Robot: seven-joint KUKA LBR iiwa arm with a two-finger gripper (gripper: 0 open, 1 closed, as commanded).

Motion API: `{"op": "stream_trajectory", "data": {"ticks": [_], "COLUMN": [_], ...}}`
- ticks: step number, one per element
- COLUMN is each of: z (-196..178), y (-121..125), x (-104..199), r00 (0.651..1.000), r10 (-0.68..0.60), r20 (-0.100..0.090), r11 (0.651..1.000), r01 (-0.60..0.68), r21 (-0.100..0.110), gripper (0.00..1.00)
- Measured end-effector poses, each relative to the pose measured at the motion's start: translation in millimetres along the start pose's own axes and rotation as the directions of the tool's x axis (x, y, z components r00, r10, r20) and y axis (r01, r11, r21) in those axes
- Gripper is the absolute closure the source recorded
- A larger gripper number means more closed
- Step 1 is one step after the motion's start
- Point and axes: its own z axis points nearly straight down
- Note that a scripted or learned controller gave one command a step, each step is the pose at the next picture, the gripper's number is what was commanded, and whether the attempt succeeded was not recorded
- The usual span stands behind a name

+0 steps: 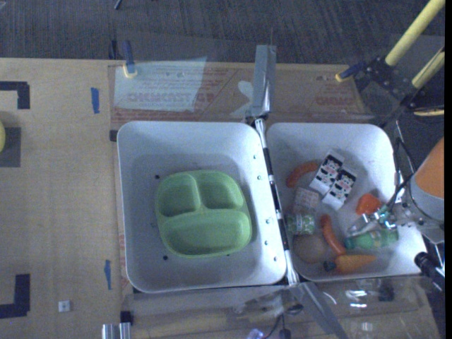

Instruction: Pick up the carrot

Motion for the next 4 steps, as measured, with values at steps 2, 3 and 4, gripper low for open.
{"op": "stream_trajectory", "data": {"ticks": [2, 3, 4], "z": [-0.5, -84.5, -1.9], "y": [1.8, -6.1, 6.1], "x": [1.3, -8.0, 46.8], "r00": [0.996, 1.000, 0.988], "r10": [0.085, 0.019, -0.151], "r20": [0.001, 0.012, 0.020], "r11": [0.996, 1.000, 0.989], "r01": [-0.085, -0.019, 0.151], "r21": [-0.003, 0.009, -0.002], "gripper": [0.00, 0.00, 0.00]}}
